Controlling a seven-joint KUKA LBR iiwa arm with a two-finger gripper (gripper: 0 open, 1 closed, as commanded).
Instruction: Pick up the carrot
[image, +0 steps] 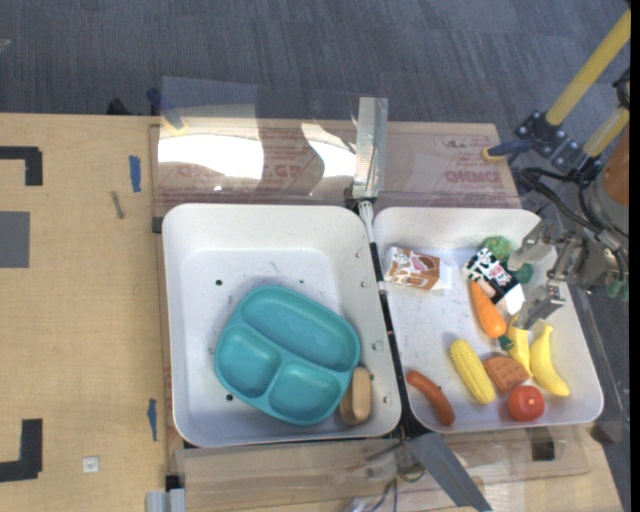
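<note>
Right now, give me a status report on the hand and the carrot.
Hand over right bin's far side, nothing seen gripped. Carrot lying in that bin, unlifted. Crowded: milk carton touching its top end, bananas and corn close by.

One camera, fixed above my bench.
It looks down at a slant on both bins (180, 330); I reach in from its right.

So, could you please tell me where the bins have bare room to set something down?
Bare floor: left bin behind the teal tray, and right bin between snack packet and sausage. Crowded: its right side, around carrot, corn, bananas, tomato.
</note>
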